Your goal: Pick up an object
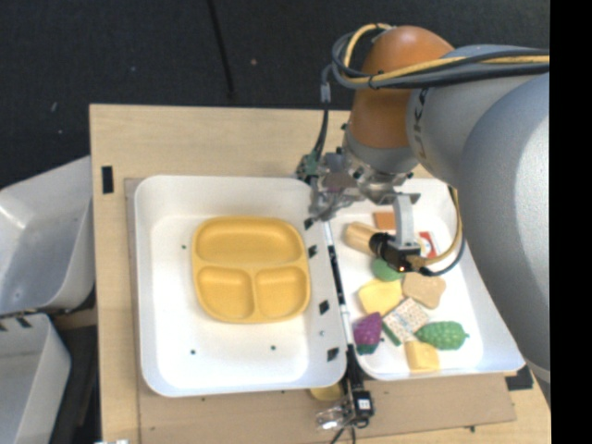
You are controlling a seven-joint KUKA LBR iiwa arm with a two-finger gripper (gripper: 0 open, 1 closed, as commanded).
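1. The grey arm, with its orange band, reaches in from the right and covers the far right of the scene.
2. The pale wooden bench carries both bins.
3. The left bin holds one thing, a yellow divided tray lying flat near its middle.
4. The right bin holds every loose piece and is partly hidden under the arm.
5. The gripper hangs at the far end of the divider between the bins, over the right bin's near-left corner. I cannot tell whether it is open or closed, and nothing shows in its grasp.
6. The toy foods lie clustered in the right bin, just beside or touching one another:
   - a green bumpy piece at the near right
   - a toast slice
   - a yellow wedge
   - a beige roll, the piece closest to the gripper
   - a speckled cracker
   - a yellow block
   - purple grapes against the divider
   - a round green piece
   - an orange block
7. Progress, as I judge it: the pick is not yet done. All visible pieces rest on the bin floor. What is left is closing on one piece and lifting it clear, and the beige roll looks like the likeliest target.
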